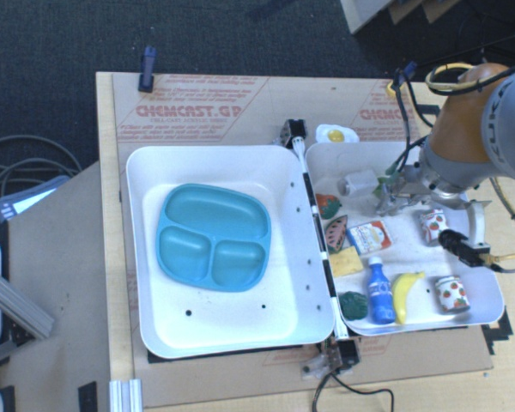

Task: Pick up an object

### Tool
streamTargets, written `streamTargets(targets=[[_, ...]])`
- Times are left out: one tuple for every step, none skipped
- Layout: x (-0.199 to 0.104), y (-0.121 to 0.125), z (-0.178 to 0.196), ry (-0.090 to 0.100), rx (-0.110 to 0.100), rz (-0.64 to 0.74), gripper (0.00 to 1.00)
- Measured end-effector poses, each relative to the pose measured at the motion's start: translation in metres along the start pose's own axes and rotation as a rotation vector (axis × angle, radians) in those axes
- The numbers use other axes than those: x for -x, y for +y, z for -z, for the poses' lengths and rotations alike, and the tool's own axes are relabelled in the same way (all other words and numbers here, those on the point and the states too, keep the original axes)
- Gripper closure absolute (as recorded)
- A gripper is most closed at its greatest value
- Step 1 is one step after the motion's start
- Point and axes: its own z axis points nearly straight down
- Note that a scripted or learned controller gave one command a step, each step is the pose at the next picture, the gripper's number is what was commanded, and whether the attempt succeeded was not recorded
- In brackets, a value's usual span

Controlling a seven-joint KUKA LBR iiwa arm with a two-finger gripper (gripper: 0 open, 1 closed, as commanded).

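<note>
My gripper (391, 197) is low in the right bin (489, 309), near its back middle, reaching in from the right under the orange band of the arm (460, 124). A pale translucent item (357, 184) lies just to its left, and a small green piece (382, 181) sits right at the gripper. In front of the gripper lie a snack packet (369, 235), a blue bottle (378, 292) and a yellow banana (406, 293). Whether anything is held is hidden by the gripper body.
The right bin also holds a watermelon slice (336, 232), a red fruit (328, 204), a yellow block (347, 263), a green lump (354, 304) and two red-patterned cups (451, 292) (433, 227). The left bin (146, 178) holds a blue divided plate (213, 237). A toy fried egg (335, 133) lies behind the bins.
</note>
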Motion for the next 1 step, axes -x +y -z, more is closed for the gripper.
streamTargets(targets=[[0.0601, -0.0172, 0.0815, -0.002, 0.001, 0.0, 1.0]])
